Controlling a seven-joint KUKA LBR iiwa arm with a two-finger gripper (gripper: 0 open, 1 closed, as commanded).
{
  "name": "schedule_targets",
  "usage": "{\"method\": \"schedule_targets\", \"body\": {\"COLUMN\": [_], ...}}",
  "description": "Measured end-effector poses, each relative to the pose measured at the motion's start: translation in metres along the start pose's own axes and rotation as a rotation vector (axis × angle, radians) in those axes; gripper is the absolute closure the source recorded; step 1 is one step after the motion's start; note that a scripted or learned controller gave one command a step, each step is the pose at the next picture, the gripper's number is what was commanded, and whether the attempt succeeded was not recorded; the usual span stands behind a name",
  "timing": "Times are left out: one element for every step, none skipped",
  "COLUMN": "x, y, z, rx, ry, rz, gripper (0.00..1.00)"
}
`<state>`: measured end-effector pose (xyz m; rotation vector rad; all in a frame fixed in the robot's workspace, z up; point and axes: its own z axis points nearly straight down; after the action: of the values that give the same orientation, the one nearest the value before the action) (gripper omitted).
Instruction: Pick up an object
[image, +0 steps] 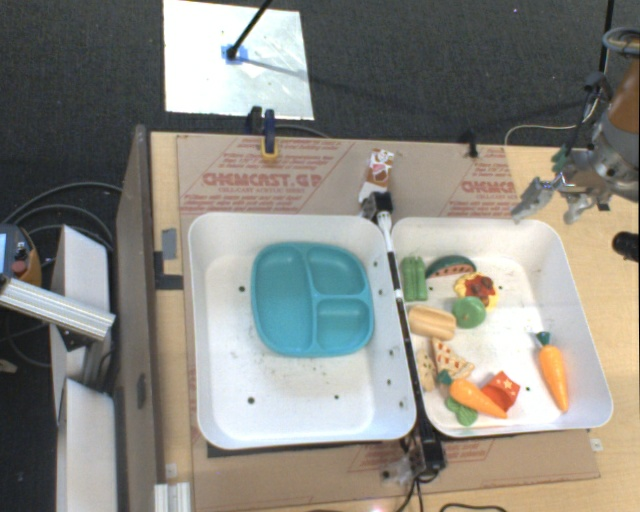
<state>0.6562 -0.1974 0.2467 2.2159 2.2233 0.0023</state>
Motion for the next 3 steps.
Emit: {"method": "schedule_targets", "body": {"x": [0.004,0.041,0.038], "y": [-0.017,-0.051,-0.046], "z": [0.085,0.155,0.139], "rx": [0.008,0.01,-0.005], "ry": [0.003,0.005,-0.001], "rz": [0.002,-0.001,-0.001], "gripper": [0.0,0.0,1.0]}}
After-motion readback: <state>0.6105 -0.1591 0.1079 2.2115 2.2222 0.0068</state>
